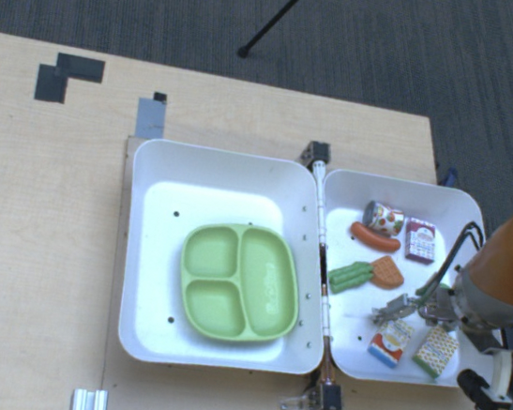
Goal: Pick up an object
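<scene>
Right bin (352,199) — six small items; left bin (153,232) — one green plate (239,282); hand (396,311) state unclear.

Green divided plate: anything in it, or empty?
Empty. All three compartments of the green divided plate show bare green; it lies flat in the left bin.

Six small toy food items lie scattered in the right bin (339,258). Near its far wall a small can (385,217) lies tipped, with a dark red packet (420,240) just beside it. A red sausage (375,237) lies below the can. Toward the bin's middle, a green pickle (351,276) touches an orange wedge (387,273). Near the front wall lie a red-and-blue carton (389,343) and a yellow-green box (436,352), both flat.
</scene>
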`<state>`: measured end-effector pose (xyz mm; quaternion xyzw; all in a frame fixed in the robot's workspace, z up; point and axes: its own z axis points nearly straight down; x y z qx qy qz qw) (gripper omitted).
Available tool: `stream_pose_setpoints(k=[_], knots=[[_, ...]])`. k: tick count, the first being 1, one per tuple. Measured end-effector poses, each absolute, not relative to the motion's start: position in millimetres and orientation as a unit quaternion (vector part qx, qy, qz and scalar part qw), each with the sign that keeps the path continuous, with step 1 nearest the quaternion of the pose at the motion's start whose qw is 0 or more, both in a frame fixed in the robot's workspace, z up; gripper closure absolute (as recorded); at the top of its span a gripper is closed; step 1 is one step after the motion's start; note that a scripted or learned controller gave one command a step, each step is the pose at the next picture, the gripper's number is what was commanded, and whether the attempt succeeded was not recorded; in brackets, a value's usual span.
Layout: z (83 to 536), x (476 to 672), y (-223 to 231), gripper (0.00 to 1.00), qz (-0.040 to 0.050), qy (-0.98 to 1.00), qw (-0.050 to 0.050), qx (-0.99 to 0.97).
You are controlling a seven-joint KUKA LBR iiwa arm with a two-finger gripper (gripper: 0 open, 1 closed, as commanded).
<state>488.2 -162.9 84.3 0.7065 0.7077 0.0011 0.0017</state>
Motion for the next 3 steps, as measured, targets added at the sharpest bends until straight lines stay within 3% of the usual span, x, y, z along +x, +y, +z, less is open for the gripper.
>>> stream_pose_setpoints(k=[1,2,3], knots=[[95.5,490.4,-162.6,1.0,0.0029,0.708,0.004,0.706],[144.1,527.0,-95.2,1.0,0.0013,0.709,0.0,0.705],[183.5,487.1,3.0,1.0,0.0005,0.709,-0.001,0.705]])
